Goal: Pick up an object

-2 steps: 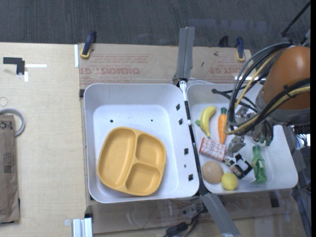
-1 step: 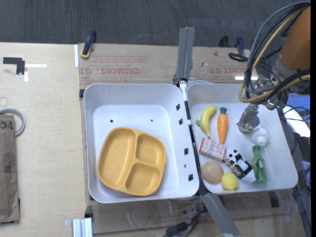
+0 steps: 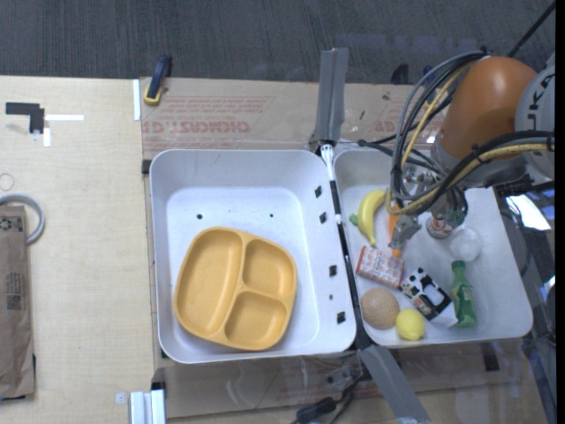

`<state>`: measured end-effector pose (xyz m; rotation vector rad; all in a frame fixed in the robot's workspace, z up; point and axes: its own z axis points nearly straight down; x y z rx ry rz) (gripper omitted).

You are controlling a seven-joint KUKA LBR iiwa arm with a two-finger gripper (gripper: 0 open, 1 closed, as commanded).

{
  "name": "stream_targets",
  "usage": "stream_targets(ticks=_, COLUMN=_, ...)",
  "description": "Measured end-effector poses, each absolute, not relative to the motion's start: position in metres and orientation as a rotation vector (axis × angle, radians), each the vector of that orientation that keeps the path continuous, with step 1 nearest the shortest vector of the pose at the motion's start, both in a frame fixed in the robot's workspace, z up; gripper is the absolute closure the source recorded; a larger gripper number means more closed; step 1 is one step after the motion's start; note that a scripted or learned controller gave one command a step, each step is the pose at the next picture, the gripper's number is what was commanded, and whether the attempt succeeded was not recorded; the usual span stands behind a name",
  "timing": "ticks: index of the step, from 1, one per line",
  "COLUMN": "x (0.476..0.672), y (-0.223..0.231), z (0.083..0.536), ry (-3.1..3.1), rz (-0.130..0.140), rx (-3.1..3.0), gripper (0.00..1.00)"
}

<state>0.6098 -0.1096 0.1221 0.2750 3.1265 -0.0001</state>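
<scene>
Left bin (image 3: 168,263) holds a yellow divided plate (image 3: 236,288) (three compartments), lower left of the bin floor. Counter (image 3: 71,175): brown paper bag (image 3: 15,303) at far left edge, blue-yellow tool (image 3: 158,79) up top, cardboard sheet (image 3: 229,113) behind the bins.

End effector (image 3: 404,230) above right bin (image 3: 503,325), beside banana (image 3: 370,212).

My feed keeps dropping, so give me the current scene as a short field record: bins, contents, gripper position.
left bin: shallow white, holds a yellow three-compartment plastic tray
right bin: shallow white, holds the small items
right bin contents: yellow banana, red-and-white packet, tan round ball, yellow lemon, green bottle, black-and-white toy
gripper: low in the right bin, between banana and packet
held: nothing visibly between fingers
</scene>
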Motion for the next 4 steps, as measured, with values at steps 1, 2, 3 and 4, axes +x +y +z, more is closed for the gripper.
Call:
stream_targets(ticks=1, x=0.537, y=-0.134, z=0.156, ry=3.13, rz=0.0, rx=-0.236, gripper=0.0)
stream_targets(ticks=2, x=0.625, y=-0.188, z=0.156, ry=3.077, rz=-0.002, rx=-0.6, gripper=0.0)
stream_targets(ticks=3, x=0.629, y=-0.105, z=0.138, ry=3.016, rz=0.001, rx=-0.864, gripper=0.0)
stream_targets(ticks=4, x=0.621, y=-0.189, z=0.174, ry=2.883, rz=-0.002, rx=-1.232, gripper=0.0)
